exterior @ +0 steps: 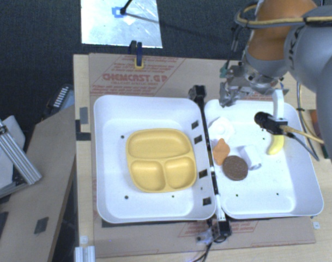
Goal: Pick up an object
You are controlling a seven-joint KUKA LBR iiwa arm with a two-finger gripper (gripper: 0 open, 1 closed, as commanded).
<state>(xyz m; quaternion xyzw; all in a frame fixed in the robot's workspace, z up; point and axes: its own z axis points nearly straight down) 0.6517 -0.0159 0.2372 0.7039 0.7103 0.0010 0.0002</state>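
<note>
Camera view, white obj [221, 127] near jaws, apart

The yellow tray [157, 160] takes the middle of the left bin [108, 113], with bare floor all round it, widest along the far edge. In the right bin [275, 195], the whole near half lies open. An orange piece [221, 150] and a brown disc [235, 168] crowd the left edge, close together. A white lump [221, 127] sits by the far-left corner, just beside the gripper [229, 98]. A yellow piece [275, 144] stands near the right edge.
</note>
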